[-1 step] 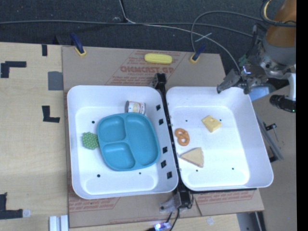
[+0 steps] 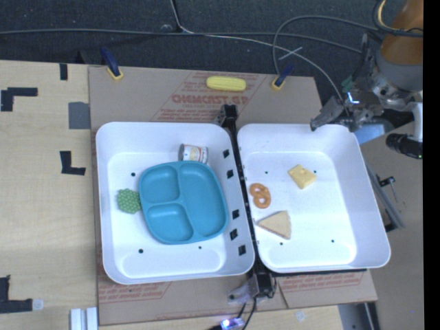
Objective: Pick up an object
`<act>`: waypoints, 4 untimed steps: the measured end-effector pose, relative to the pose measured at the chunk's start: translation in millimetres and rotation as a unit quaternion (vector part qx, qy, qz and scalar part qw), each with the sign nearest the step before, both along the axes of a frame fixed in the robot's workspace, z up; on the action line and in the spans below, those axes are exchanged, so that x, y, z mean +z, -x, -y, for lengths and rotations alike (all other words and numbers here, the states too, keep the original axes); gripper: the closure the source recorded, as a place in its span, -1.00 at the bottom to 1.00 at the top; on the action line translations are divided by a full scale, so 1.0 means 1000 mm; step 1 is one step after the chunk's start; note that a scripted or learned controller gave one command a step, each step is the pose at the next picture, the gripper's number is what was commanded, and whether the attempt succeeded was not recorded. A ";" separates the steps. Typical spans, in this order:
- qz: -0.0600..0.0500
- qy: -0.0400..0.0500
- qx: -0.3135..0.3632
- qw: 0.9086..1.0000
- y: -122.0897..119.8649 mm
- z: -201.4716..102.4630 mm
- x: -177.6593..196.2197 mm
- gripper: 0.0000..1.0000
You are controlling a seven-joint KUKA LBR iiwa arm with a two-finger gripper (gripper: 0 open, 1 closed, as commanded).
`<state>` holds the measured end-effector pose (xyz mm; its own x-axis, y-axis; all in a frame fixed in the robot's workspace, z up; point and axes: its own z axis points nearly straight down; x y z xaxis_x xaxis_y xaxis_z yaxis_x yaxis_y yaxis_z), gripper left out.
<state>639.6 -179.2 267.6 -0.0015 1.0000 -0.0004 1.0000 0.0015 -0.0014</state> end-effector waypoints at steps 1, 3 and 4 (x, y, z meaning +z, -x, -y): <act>-0.003 0.000 0.000 1.000 0.002 -0.004 -0.065 -1.00; -0.002 0.000 0.000 1.000 -0.001 -0.010 -0.178 -1.00; 0.000 0.001 0.001 1.000 -0.002 -0.010 -0.164 1.00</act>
